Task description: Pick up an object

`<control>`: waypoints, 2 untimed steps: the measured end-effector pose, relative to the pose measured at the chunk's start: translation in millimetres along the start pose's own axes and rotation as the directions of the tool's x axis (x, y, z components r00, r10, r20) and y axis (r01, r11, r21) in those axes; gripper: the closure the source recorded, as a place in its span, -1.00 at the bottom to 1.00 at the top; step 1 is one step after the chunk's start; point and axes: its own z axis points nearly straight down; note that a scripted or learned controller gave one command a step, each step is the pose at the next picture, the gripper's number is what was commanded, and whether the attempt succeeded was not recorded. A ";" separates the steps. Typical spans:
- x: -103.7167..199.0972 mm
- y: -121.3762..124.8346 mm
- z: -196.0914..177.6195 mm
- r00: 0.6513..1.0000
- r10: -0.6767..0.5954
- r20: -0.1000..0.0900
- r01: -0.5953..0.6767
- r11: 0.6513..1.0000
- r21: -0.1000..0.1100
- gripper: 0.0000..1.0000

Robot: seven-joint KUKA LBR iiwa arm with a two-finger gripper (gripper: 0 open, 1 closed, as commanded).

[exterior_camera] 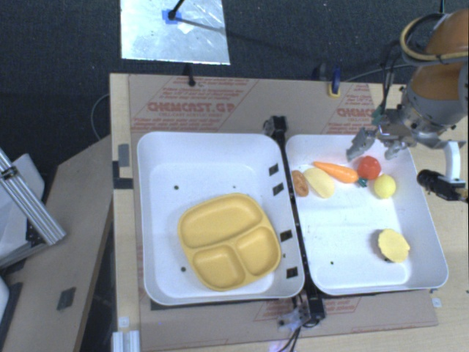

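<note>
The right bin holds toy food: an orange carrot, a pale yellow piece, a small brown-orange piece by the divider, a red tomato, a yellow lemon and a yellow slice near the front right. My gripper hangs over the bin's far edge, just above and behind the tomato. Its two grey fingers are spread apart, with nothing between them.
A yellow sectioned tray lies in the left bin. The arm comes in from the upper right. A shiny metal sheet lies beyond the bench at the top. An aluminium frame stands at the left.
</note>
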 end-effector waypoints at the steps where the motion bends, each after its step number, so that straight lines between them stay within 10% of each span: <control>1: 0.3 2.4 -6.6 1.000 -0.002 0.002 0.002 1.000 -0.011 -1.00; 2: 0.2 -1.9 36.0 1.000 0.000 0.001 0.000 1.000 -0.008 -1.00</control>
